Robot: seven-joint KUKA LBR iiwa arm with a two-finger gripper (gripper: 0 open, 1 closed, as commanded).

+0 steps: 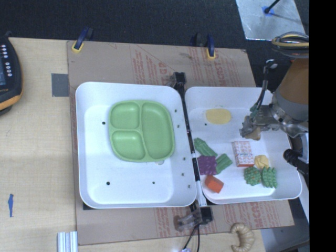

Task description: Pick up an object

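The right white bin [210, 100] holds several small toy foods: a pale yellow oval piece [218, 116], a green pod [204, 147], a purple piece [207, 165], a small green piece [223, 161], an orange-red piece [213, 183], a pink-and-white packet [243, 153], a yellow piece [261, 161] and two green bumpy pieces [261, 176]. My gripper [253, 128] hangs over the bin's right half, just above the packet and right of the yellow oval. Its fingertips are dark and blurred against the bin.
The left white bin [92, 177] carries a green three-compartment plate [142, 130]. A black divider clamp [179, 80] sits between the bins. Blue-yellow clamps [80, 40] hold the cardboard base. A tan curled object [243, 237] lies off the bins at the bottom.
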